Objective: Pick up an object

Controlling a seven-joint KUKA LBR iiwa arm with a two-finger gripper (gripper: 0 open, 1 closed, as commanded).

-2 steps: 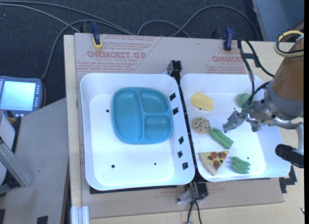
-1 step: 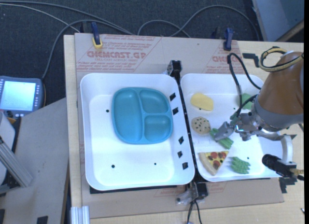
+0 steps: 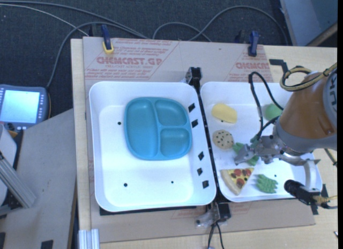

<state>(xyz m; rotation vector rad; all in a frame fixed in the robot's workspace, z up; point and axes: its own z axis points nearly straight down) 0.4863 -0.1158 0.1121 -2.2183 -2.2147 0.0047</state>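
The right bin (image 3: 236, 93) holds several toy foods. A yellow piece (image 3: 224, 112) lies at the back and a brown speckled cookie (image 3: 222, 138) just in front of it. A pizza slice (image 3: 237, 178) and a green leafy piece (image 3: 266, 183) lie near the front wall. A light green piece (image 3: 272, 111) shows partly behind the arm. My gripper (image 3: 244, 154) hangs low over the bin's middle, right of the cookie and above the pizza slice. A small green bit (image 3: 251, 160) shows right under it.
The left bin (image 3: 107, 151) carries a blue divided plate (image 3: 158, 127) in its back half. A black divider with clips (image 3: 199, 135) runs between the bins. Cables trail over the right bin's back, and the arm's orange band (image 3: 308, 116) covers its right side.
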